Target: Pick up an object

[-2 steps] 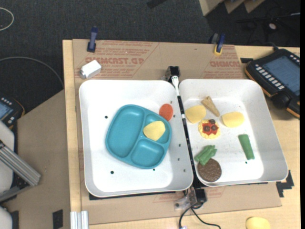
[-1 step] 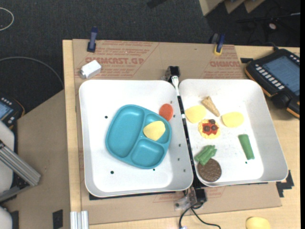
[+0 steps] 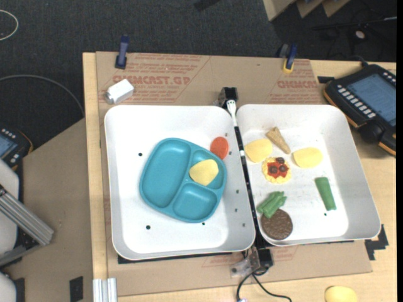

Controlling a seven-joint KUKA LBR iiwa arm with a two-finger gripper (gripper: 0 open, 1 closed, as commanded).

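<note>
The left bin (image 3: 126,168) holds a teal divided plate (image 3: 170,175) with a pale yellow piece (image 3: 204,172) in its right compartment. An orange-red piece (image 3: 219,146) lies beside the plate's upper right edge. In the right bin (image 3: 352,168) lie a yellow piece (image 3: 258,150), a tan cone (image 3: 278,139), another yellow piece (image 3: 307,158), a small pizza round (image 3: 277,169), a green stick (image 3: 325,193), a green bean bunch (image 3: 271,203) and a brown patty (image 3: 277,224).
The bins sit on a cardboard sheet (image 3: 189,74) held by two clamps (image 3: 121,50). A white block (image 3: 119,91) lies at its back left. A handheld pendant (image 3: 368,102) rests to the right. A yellow object (image 3: 340,293) sits at the bottom right.
</note>
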